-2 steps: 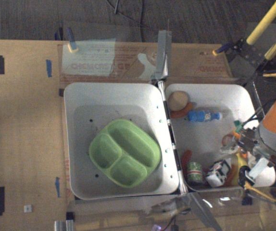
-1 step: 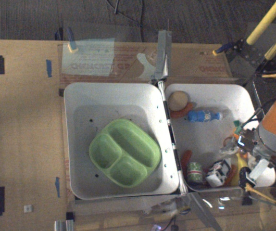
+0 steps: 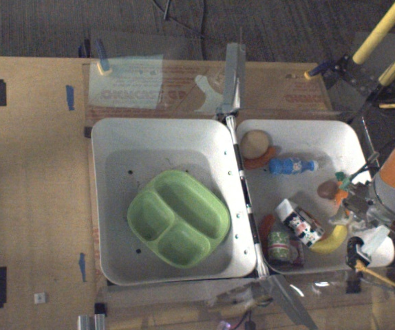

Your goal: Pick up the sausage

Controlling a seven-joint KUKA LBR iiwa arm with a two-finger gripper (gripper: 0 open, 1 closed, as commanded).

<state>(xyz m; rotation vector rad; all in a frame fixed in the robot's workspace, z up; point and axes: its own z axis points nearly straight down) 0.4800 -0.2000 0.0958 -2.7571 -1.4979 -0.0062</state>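
Observation:
A small brown-pink sausage [image 3: 328,188] lies in the right bin [image 3: 321,133], close to its right wall. My gripper [image 3: 346,196] reaches in from the right and sits right beside the sausage, touching or almost touching its right end. The wrist hides that end of the sausage. Nothing is visibly lifted.
Also in the right bin are a tan round item [image 3: 255,143] on an orange-red piece [image 3: 261,161], a blue bottle [image 3: 291,165], a small milk carton [image 3: 299,224], a banana [image 3: 329,240] and a green-red can [image 3: 278,245]. A green divided plate [image 3: 178,217] rests in the left bin [image 3: 115,150].

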